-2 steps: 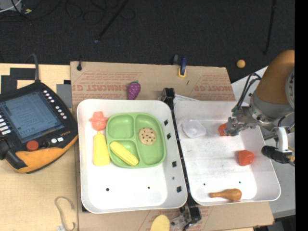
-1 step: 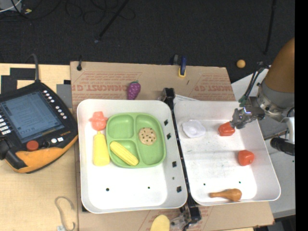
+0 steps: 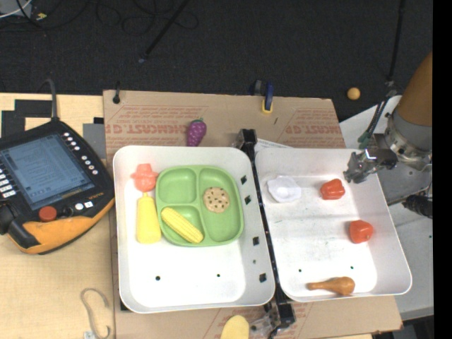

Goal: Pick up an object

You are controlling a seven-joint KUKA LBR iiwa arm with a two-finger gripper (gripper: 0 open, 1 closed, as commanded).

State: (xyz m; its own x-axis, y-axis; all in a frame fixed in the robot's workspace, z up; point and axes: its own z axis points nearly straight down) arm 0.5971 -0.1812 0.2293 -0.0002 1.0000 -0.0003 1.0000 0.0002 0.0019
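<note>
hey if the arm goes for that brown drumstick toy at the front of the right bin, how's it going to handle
The drumstick looks like smooth moulded plastic, so probably rigid, light and a bit slippery. Its rounded bulb tapering to a thin shaft suggests that it may pivot or roll if nudged off-centre. It lies flat near the right bin's front wall, which could crowd the gripper.

You can see the arm (image 3: 417, 111) as a thick rounded grey body, with a broad orange band wrapping it near the top right of the view. Below the band it narrows into a paler grey wrist ring. From that ring a small dark metal gripper (image 3: 357, 168) juts out, blocky and angular, with thin dark cables trailing beside it.
</note>
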